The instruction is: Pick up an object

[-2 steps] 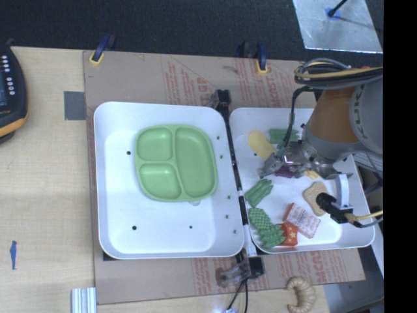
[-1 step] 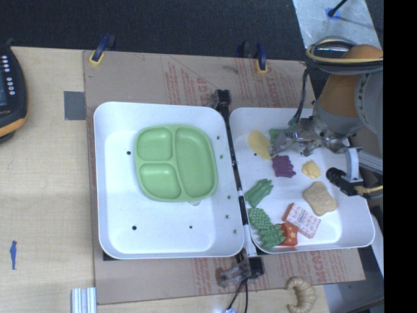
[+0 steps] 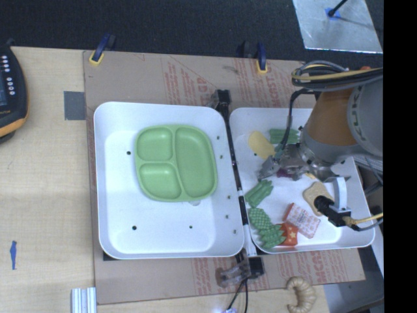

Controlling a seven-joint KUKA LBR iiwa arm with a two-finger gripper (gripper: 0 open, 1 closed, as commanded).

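The arm [image 3: 339, 119] comes in from the right side of the frame and reaches down into the right bin [image 3: 355, 240], in the center right of the picture. Its gripper [image 3: 281, 167] is low in the upper middle of this bin. If the jaws are apart or together, I cannot tell, because the wrist hides them.

Just to the upper left of the gripper lies a pale yellow object [image 3: 260, 143]. Below it, near the bin's left wall, there is a green ridged piece [image 3: 258, 192], and lower a green knobbly toy [image 3: 264, 225] that touches a small red piece [image 3: 289, 234]. A red and white packet [image 3: 303, 219] lies in the lower middle, and a tan toast-like piece [image 3: 315, 193] is just beside the arm.

The left bin [image 3: 117, 233] holds a green divided plate [image 3: 176, 162] in its upper half.
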